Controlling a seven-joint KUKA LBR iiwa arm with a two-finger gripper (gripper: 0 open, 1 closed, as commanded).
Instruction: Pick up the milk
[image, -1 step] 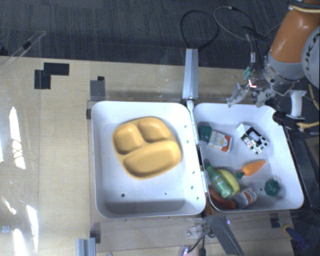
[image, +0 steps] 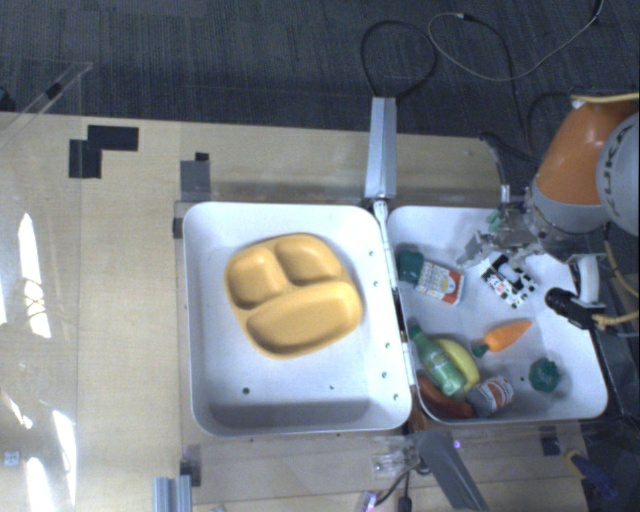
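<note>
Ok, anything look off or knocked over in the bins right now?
The milk lies on its side at the right bin's upper left, not upright. No spill shows. The yellow plate sits squarely in the left bin.

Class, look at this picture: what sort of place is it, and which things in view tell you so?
Probably a robotics lab bench: a robot arm reaching over two white bins, toy food such as a carrot, and loose cables behind.

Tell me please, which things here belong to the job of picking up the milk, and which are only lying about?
For the job:
- milk carton, lying in the right bin
- gripper, above that bin's upper part

Lying about:
- yellow divided plate in the left bin
- carrot
- green bottle
- banana
- dark green round item
</note>
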